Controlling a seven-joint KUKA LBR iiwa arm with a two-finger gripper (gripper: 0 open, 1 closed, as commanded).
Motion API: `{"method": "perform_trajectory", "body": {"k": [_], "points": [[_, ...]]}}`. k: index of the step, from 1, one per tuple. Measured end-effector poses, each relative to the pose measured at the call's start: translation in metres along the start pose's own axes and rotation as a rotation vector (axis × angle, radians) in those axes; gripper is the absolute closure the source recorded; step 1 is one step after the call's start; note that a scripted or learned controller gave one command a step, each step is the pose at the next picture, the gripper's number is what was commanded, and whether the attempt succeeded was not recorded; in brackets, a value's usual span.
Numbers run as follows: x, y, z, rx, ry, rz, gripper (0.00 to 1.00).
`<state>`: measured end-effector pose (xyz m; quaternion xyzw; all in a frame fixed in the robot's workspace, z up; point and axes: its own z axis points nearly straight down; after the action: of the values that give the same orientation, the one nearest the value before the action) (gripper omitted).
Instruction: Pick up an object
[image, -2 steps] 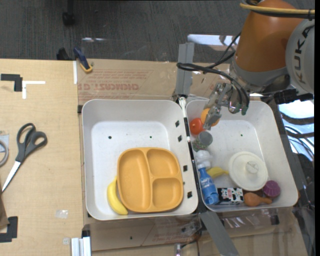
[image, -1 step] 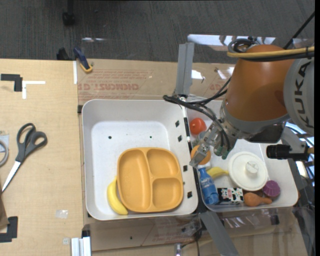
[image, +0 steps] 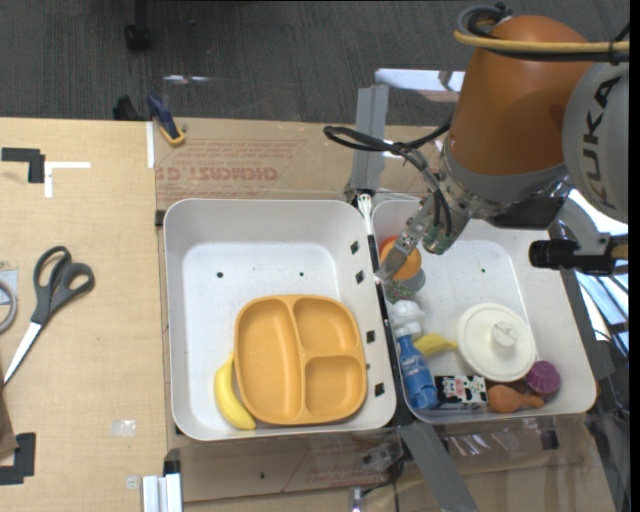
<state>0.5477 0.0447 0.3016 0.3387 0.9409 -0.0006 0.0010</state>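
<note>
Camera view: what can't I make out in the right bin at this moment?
- Gripper: too small and blurred to show whether it grips the orange object at its tip.
- Banana, left bin: mostly hidden under the yellow tray.
- Blue bottle: label too small to read.
- Yellow item beside the white lid: partly hidden, unidentifiable.

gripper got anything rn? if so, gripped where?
Cannot be told. The gripper sits right over an orange round object at the right bin's left wall, but the view does not show the object between its fingers.
</note>
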Motion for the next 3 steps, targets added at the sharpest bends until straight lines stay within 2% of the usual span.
{"method": "perform_trajectory", "body": {"k": [1, 2, 3], "points": [[0.039, -0.053, 0.010, 0.000, 0.001, -0.120, 1.00], [-0.004, -0.032, -0.003, 0.000, 0.001, -0.113, 1.00], [-0.033, 0.002, 0.042, -0.001, 0.001, -0.334, 1.00]]}}
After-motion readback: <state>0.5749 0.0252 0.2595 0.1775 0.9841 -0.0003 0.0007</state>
